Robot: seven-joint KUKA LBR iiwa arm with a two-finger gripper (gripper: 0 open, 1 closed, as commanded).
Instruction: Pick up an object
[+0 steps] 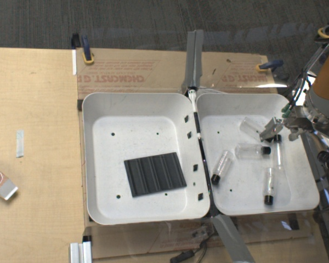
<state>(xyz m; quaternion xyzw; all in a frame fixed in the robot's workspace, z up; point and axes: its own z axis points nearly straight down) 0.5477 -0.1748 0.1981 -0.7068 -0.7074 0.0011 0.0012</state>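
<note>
While two shallow white bins sit side by side on the bench, their contents differ sharply: the left bin (98, 114) holds one dark ribbed slab (154, 173), lying flat near its middle, and the right bin (230, 106) holds a scatter of clear tubes with black caps. I count three capped tubes — one tilted tube (220, 166) near the bin's left wall, one upright-running tube (276, 149) close under the gripper, and one lower tube (269, 186) toward the front rim — plus two clear, cap-less pieces, hard to make out against the white: a clear piece (249, 127) toward the back and a second clear piece (248, 152) between the tilted tube and the gripper. The gripper (274, 131) hangs over the right bin's right half, just above the upper end of the upright-running tube; whether it is wide or narrow I cannot tell. Outside the bins, on the bench at far left, lie one small pale strip (20, 144) and one red-and-white packet (1, 183).
</note>
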